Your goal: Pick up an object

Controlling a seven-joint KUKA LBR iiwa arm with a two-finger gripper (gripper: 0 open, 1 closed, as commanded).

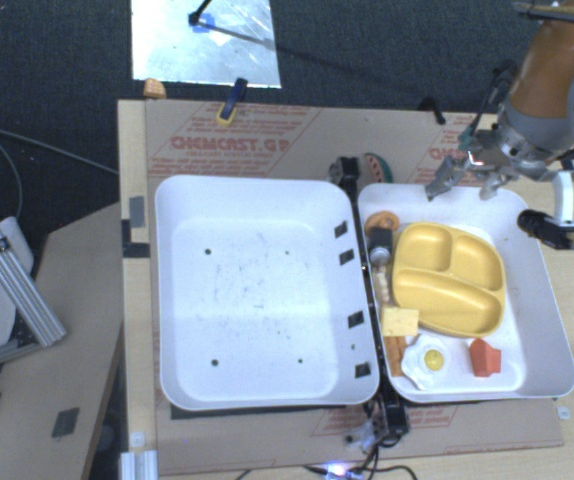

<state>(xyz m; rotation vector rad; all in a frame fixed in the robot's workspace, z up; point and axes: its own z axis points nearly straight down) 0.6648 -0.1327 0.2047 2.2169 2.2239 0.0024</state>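
**Claw open above the right bin's far edge, holding nothing**

The grey arm with the orange band (557, 53) comes in from 3 o'clock. The two-finger gripper (465, 180) hangs over the far rim of the right shallow white bin (547, 298), at about 1 o'clock from the bin's centre. Fingers are spread apart, with only bin rim and cardboard showing between them.

Right bin contents:
- yellow plastic divided tray (447, 278), mid-bin, tilted slightly, three compartments
- small round orange-brown piece (382, 222) at the tray's 10 o'clock, near the bin's inner wall
- pale yellow flat square slice (400, 321) at the tray's 7 o'clock, touching its edge
- toy fried egg, white with a yellow yolk (431, 359), at the tray's 6 o'clock, just beside the slice
- small red-orange block (484, 357) at 3 o'clock of the egg, apart from it

The gripper is well apart from all of them; closest is the tray's far edge.

The left shallow white bin (257, 288) shows only bare floor with faint specks. Both bins sit on a brown cardboard sheet (267, 143).
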